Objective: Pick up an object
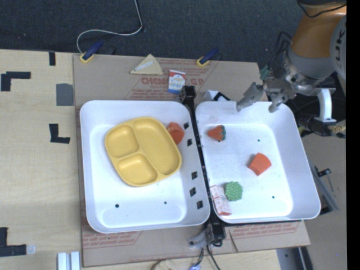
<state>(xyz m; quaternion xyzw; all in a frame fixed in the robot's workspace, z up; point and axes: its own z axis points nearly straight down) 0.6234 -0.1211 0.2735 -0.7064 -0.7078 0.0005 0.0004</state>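
Our gripper (260,99) hangs spread wide and empty over the right bin's (301,151) far rim; we judge the strawberry (216,133) nearest, down-left of it.

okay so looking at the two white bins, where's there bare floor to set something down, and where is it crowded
Left bin: bare strip along the near edge, below the yellow divided plate. Right bin: bare middle between the strawberry, orange block and green broccoli. Crowded: the divider side, where an orange piece touches the plate, and a wrapper lies beside the broccoli.

Pale wooden bench (34,167); dark carpet floor (197,16) beyond.
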